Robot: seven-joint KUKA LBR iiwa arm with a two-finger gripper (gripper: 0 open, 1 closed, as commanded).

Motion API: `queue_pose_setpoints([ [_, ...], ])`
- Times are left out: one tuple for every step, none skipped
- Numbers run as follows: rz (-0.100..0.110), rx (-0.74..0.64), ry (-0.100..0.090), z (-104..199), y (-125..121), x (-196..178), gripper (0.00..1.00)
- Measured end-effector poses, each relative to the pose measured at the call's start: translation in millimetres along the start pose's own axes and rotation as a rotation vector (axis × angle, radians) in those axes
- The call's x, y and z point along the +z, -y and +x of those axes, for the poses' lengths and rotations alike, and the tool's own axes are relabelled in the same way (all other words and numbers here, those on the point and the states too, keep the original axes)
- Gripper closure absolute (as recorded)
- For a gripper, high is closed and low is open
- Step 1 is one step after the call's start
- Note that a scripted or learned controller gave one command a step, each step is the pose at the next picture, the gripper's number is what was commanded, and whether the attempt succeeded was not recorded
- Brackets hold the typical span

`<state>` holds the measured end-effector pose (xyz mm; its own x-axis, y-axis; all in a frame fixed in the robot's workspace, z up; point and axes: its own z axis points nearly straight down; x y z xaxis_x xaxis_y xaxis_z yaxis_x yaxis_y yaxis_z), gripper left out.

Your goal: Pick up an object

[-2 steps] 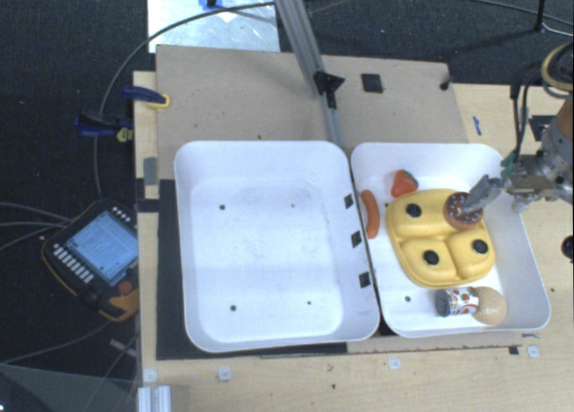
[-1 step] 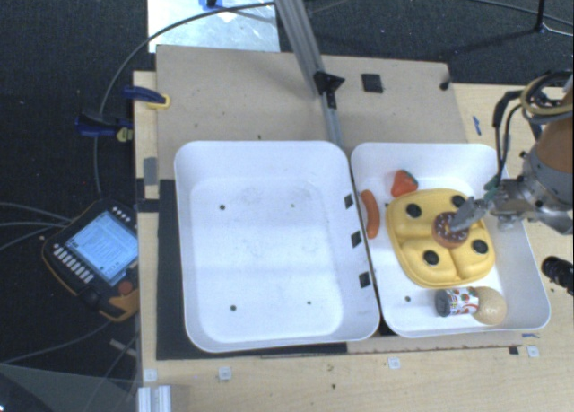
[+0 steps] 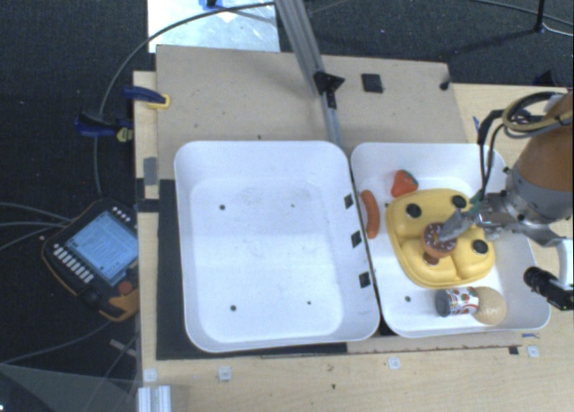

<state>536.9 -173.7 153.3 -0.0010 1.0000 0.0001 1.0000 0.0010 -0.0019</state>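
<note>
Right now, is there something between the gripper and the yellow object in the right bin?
Nothing visible does. The gripper is directly over the yellow object in the right bin, at a small brown piece on its top. The orange sausage and the small can lie off to the sides.

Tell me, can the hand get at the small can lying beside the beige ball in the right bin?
Probably yes. The small can lies uncovered near the front wall of the right white bin, close to the hand. The beige ball touching it could hinder a grasp.
</note>
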Motion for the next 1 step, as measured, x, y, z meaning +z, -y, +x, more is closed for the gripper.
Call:
queue_pose_setpoints([
  [-0.021, -0.001, 0.005, -0.7, -12.8, 26.1, 0.0],
])
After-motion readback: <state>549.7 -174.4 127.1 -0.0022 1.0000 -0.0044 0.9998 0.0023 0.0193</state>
